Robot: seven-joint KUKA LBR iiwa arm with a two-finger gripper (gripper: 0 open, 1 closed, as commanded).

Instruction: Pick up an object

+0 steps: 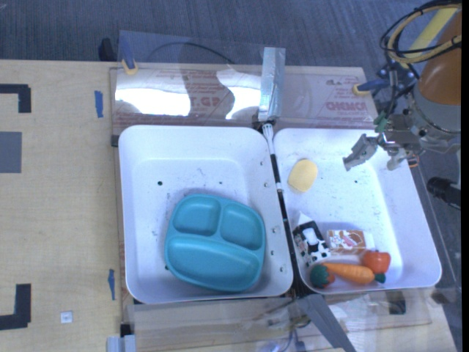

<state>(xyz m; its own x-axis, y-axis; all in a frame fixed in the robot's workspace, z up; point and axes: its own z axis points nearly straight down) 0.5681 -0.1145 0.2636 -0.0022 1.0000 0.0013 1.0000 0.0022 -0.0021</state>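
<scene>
My gripper point(377, 155) hangs over the far right part of the right bin point(410, 196), open, with nothing between its fingers. A pale yellow lemon-like object point(303, 174) lies in that bin to the gripper's left. Along the bin's near edge lie an orange carrot point(350, 273), a red tomato point(377, 260), a small snack packet point(344, 239) and a black-and-white cow-patterned toy point(311, 243). All of these sit well below and apart from the gripper.
The left bin point(139, 167) holds a teal divided plate point(216, 242). A clear panel point(220, 86) with a metal strip stands behind both bins. Cables point(410, 35) loop above the wrist at the upper right.
</scene>
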